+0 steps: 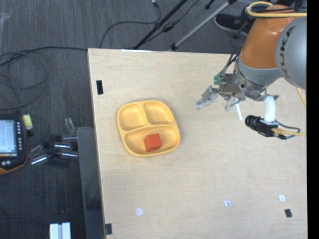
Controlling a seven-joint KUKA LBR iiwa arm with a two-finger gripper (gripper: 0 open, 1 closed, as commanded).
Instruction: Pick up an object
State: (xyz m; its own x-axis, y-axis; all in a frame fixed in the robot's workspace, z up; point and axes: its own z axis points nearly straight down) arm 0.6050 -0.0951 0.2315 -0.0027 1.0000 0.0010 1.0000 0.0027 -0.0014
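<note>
Arm [279, 44] cut off by top and right edges; bench [199, 183] by the bottom.

Bright, even light overhead on the pale worktop [199, 183]; shadows soft and faint, no glare, the picture slightly grainy, dark floor [45, 24] dim.

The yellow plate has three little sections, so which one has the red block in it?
The red block sits in the big section of the yellow plate, the one along its lower edge in the picture. The two smaller sections above it hold nothing.

Bare bench [224, 173] surrounds yellow tray [130, 117]; apparently nothing blocks red block [153, 142].
</note>
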